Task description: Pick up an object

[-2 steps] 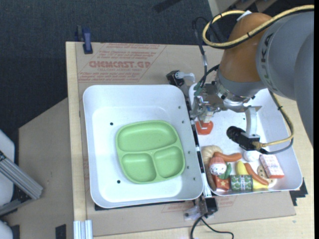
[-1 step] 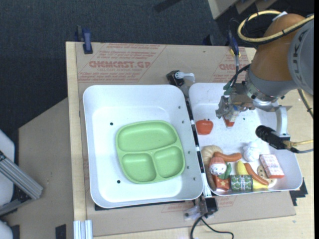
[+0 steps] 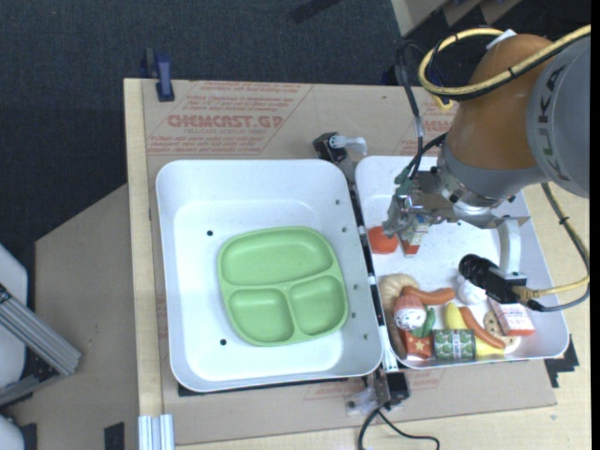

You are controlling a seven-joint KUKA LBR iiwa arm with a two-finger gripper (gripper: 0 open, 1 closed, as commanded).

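Observation:
My gripper (image 3: 405, 229) hangs low over the left side of the right bin (image 3: 379, 178). Just beside it, on its left, a small orange-red object (image 3: 382, 242) lies on the bin floor by the wall between the two bins. From this angle I cannot make out whether the gripper touches it. The grey and orange arm reaches in from the upper right and covers the far right part of the bin.
Several toy foods are piled at the near end of the right bin: a tan croissant (image 3: 397, 284), a white and red can (image 3: 408, 320), a green box (image 3: 455, 346) and a pink carton (image 3: 517, 320). A green divided plate (image 3: 281, 284) lies in the left bin (image 3: 187, 251).

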